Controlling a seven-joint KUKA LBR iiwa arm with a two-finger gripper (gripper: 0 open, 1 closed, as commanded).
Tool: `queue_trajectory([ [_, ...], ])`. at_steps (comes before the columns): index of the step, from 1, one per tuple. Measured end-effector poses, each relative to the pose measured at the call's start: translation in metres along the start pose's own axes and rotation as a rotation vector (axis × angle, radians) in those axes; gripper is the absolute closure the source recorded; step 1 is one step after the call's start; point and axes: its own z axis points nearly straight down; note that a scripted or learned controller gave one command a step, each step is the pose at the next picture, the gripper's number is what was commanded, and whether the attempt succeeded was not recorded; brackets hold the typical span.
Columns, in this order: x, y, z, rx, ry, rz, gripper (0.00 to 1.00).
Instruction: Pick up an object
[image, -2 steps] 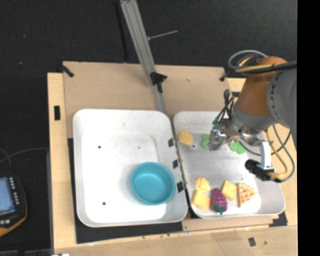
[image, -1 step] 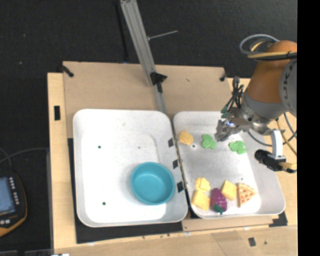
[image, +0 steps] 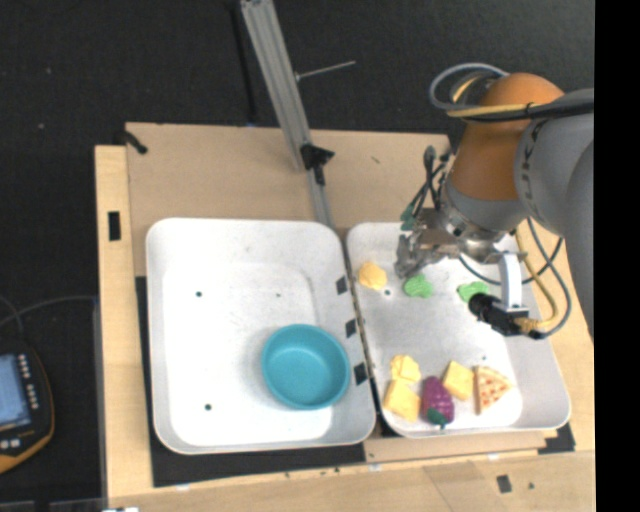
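Note:
My gripper (image: 407, 262) hangs low over the far part of the right bin (image: 530, 415), under the orange wrist band. A small green toy (image: 419, 287) lies just in front of the fingertips, and a yellow piece (image: 372, 276) lies to their left near the bin wall. Another green piece (image: 470, 292) sits to the right, partly behind the black cable fitting. At the near end of the right bin lie two yellow blocks (image: 403, 388), purple grapes (image: 437, 398), a yellow cube (image: 458, 379) and a pizza slice (image: 490, 387). Nothing shows between the fingers.
A teal bowl (image: 299, 365) stands in the near right part of the left bin (image: 200, 260). A grey metal pole (image: 285, 95) slants up from between the bins at the back. Cables loop beside the wrist on the right.

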Motion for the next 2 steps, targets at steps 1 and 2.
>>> queue_trajectory([
  [1,0.053,0.011,0.002,0.000,0.001,0.000,1.00],
  [2,0.115,0.016,-0.008,0.000,0.003,-0.002,1.00],
])
